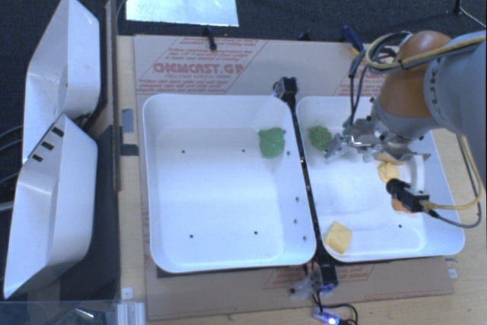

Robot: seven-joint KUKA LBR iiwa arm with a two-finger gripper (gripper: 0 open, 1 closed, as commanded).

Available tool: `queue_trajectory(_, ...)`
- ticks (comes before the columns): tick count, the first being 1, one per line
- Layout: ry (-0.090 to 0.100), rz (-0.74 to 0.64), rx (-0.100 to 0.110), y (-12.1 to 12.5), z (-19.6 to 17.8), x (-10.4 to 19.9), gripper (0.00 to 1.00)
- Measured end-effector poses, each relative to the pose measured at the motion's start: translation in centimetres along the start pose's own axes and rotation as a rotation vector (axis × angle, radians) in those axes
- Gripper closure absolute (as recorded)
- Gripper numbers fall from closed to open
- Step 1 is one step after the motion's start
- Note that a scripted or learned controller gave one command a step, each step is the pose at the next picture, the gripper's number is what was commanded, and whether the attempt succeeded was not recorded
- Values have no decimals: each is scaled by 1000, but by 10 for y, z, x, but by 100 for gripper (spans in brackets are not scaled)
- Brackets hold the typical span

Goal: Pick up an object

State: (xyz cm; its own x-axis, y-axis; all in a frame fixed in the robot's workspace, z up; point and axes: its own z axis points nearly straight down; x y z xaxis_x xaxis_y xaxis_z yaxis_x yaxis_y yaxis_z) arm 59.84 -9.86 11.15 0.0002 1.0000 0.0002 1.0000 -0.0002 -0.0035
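Right now the arm (449, 87) reaches over the right bin (441, 240).
Its gripper (340, 146) sits low there; I cannot tell how its jaws stand. A green lump (319, 137) lies just beside the tip, another green lump (271, 141) beyond it in the left bin (163, 164), and a yellow block (338, 237) lies well apart near the front wall.

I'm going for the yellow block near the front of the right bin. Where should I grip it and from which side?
The yellow block lies flat and alone on the right bin floor, close to the centre divider and front wall. Probably best to bring the end effector straight down from above and close across its two opposite flat sides, fingers aligned so neither meets the divider.
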Motion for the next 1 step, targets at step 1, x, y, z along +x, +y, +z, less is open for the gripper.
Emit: queue_trajectory(1, 0, 0, -5, 1, -13, 0, 100)
